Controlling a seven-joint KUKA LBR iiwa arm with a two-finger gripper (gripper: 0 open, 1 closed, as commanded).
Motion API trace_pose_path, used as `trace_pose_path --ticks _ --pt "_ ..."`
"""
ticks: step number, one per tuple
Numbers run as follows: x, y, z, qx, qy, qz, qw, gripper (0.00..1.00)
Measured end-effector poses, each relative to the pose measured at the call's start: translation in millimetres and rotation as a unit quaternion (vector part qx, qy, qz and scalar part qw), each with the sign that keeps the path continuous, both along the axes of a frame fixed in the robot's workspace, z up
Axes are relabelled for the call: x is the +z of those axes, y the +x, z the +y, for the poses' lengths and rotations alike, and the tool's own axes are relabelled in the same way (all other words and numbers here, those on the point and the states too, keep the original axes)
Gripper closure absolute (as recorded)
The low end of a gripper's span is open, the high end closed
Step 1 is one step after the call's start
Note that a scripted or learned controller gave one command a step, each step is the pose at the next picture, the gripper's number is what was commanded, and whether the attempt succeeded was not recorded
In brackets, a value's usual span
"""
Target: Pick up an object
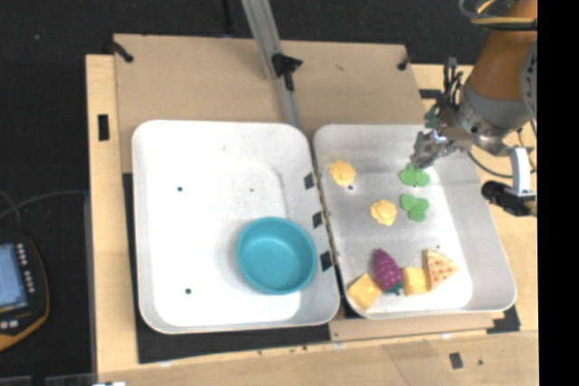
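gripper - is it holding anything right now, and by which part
Cannot be told. The gripper sits just above the upper green toy in the right bin, but the view is too small to show a hold.

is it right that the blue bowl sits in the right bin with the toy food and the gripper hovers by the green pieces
Not quite. The camera view shows the blue bowl in the left bin, away from the toy food in the right bin. The gripper is indeed by the green pieces.
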State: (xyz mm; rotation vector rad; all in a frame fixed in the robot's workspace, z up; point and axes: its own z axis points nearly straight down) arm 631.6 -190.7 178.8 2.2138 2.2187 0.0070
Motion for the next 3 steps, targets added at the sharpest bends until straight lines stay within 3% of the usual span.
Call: trace_pose_path --ticks 2,3 --pt "113 9 -10 0.001 -0.0003 0.000 1.0000 1.00" --pt "110 5 35 0.001 0.0003 0.003 1.0000 1.00"
